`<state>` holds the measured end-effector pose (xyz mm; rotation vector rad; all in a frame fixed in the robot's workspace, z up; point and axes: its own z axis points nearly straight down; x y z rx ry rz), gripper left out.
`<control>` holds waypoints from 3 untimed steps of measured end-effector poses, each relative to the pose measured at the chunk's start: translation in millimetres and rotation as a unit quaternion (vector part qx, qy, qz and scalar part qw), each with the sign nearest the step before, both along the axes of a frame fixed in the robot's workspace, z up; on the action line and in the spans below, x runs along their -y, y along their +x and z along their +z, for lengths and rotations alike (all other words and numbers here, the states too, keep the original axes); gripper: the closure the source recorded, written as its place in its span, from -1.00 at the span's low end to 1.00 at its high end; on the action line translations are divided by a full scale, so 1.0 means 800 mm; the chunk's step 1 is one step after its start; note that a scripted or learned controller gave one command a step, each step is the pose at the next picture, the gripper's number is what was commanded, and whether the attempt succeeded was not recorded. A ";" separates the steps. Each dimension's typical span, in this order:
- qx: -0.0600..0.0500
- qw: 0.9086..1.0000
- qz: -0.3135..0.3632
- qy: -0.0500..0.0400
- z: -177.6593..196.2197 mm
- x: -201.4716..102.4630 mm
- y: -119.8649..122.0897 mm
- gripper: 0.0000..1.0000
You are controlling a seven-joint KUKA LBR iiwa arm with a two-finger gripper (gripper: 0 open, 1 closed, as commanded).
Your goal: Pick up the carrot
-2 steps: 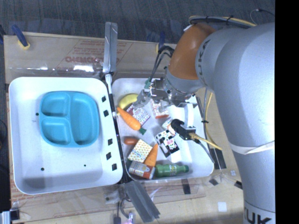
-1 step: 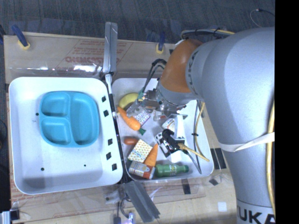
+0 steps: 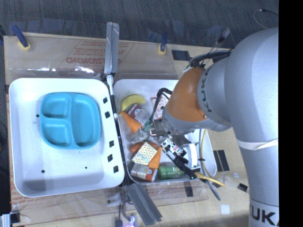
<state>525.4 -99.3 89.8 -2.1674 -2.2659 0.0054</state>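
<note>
At the near end of the right-hand shallow white bin point(image 3: 208, 167) lie a green bottle-like object point(image 3: 169, 172) and a patterned packet point(image 3: 144, 156). Just beyond, the pincer point(image 3: 152, 128) hangs under the orange-banded wrist; I cannot tell whether it is released or clenched. The tapered orange carrot point(image 3: 131, 122) lies just to its left, close by, long axis slanting from the bin's far-left toward the pincer. Beyond sits a yellow banana-shaped piece point(image 3: 133, 100).

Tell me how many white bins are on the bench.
2. The left bin holds a blue tray. The right bin holds the cluttered items, with the arm above it.
</note>
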 end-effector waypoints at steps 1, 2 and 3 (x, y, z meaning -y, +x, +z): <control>0.003 0.996 0.089 0.000 0.002 -0.001 0.062 -1.00; 0.002 0.997 0.077 0.000 0.053 0.012 0.078 -1.00; 0.001 0.997 0.078 0.000 0.064 0.012 0.077 1.00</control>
